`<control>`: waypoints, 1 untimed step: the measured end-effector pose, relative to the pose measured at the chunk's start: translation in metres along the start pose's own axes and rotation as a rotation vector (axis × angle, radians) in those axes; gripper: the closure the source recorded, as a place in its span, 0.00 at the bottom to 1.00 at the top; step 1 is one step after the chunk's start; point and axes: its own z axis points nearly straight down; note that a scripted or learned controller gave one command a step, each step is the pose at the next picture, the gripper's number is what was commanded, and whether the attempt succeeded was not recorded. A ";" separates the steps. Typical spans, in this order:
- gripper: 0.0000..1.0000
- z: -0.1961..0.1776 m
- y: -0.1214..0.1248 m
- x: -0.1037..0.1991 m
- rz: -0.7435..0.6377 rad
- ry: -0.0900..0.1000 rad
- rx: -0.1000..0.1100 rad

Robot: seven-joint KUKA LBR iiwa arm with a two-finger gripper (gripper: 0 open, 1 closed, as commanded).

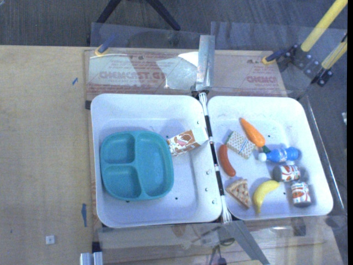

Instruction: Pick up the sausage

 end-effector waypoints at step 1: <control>1.00 -0.001 0.001 -0.019 -0.434 -0.001 -0.003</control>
